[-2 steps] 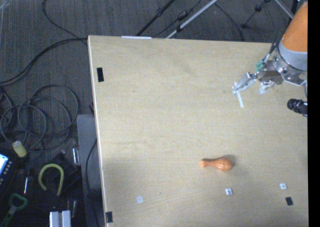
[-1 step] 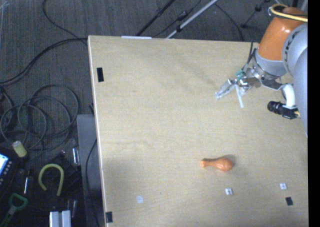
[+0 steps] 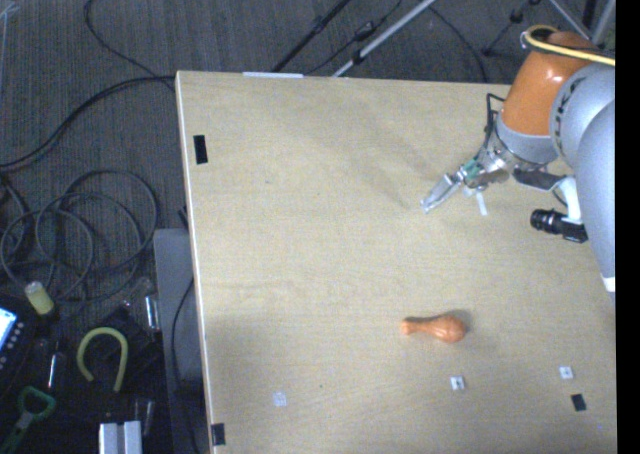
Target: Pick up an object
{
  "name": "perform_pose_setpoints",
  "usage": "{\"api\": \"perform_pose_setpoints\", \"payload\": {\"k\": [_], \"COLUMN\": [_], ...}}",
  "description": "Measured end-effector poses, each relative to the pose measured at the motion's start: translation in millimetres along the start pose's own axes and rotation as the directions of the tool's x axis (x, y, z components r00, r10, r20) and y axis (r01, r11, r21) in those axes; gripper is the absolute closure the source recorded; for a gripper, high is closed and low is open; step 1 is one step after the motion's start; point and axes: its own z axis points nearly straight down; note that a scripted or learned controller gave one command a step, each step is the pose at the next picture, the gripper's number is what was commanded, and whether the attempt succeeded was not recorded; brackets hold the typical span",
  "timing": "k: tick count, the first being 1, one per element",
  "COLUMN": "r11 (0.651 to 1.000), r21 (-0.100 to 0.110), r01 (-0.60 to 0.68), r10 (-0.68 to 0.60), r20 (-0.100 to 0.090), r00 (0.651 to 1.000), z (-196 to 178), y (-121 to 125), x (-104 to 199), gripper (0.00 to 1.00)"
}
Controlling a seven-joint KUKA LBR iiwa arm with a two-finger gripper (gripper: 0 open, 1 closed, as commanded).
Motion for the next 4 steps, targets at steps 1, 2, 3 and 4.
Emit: {"api": "perform_pose_setpoints", "payload": {"k": [1, 2, 3, 4], "r11": [0.911, 0.911, 0.991, 0.964], "r21": [-0.004, -0.010, -0.003, 0.002], "r01": [0.412, 0.412, 0.131, -0.266], "r10": [-0.412, -0.412, -0.131, 0.266], "r20": [0.000, 0.001, -0.003, -0.003], "r00": [0.911, 0.911, 0.991, 0.964], "z": [-1, -11, -100, -99], "y": [23, 24, 52, 57], "x": [57, 57, 145, 203], "gripper": [0.00, 1.00, 1.00, 1.00]}}
